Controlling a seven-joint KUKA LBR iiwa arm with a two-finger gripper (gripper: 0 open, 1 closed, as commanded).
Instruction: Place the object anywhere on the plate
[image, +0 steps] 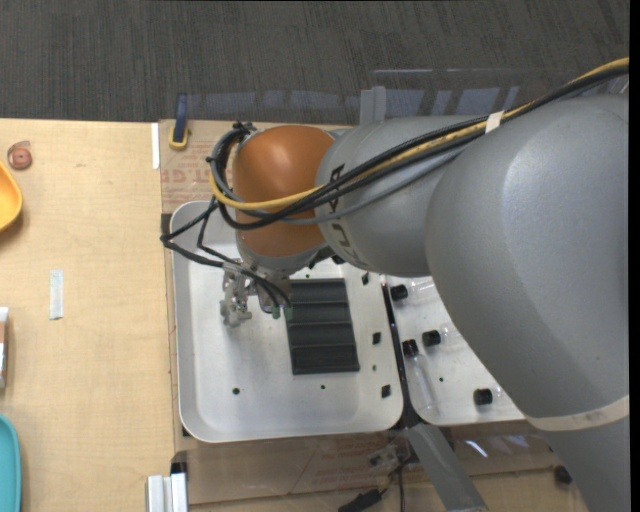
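The arm (450, 230) reaches in over both bins, its orange band (275, 190) hanging above the far part of the left bin (200, 400); the gripper (240, 300) points down beneath that band, close over the bin floor and just beside the dark ribbed block (322, 325), on the side of the block away from the right bin (450, 400); whether the gripper is spread or closed I cannot tell, since it shows as a small grey cluster under the wrist, and nothing can be made out in its hold.

The ribbed block lies flat on the left bin's floor, near the wall shared with the right bin; it is the only sizeable loose thing near the tool, so I judge it the likeliest object of the task, though that is a guess; no plate can be identified with confidence, as the arm's bulk covers much of the right bin and the ground beyond the block.

The low, vertical pose beside the block suits a top-down pick; a descent aimed off the block's edge would close on nothing; the ribbed surface might also let the tool slip.
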